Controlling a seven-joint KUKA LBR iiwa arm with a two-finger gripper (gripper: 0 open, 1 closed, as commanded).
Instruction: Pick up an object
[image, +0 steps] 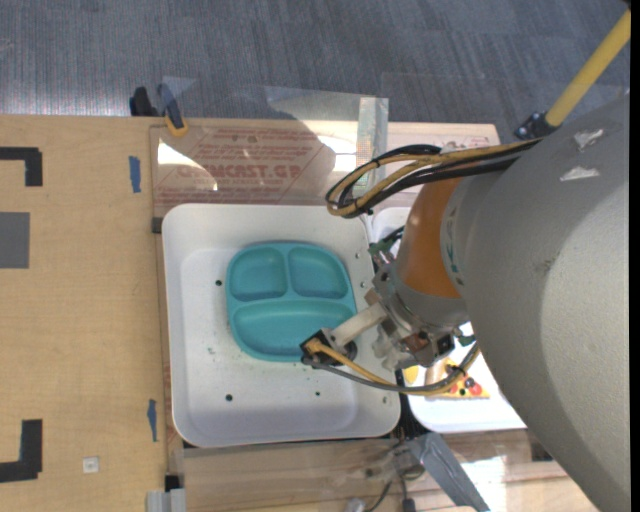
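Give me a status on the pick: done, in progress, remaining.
Done: the arm is over the bins, with its gripper beside the right edge of the teal plate. In hand: nothing that can be seen. The plate lies flat in the left bin, and a yellow-red item lies in the right bin, partly under the arm. Left: grasping an object and lifting it clear.
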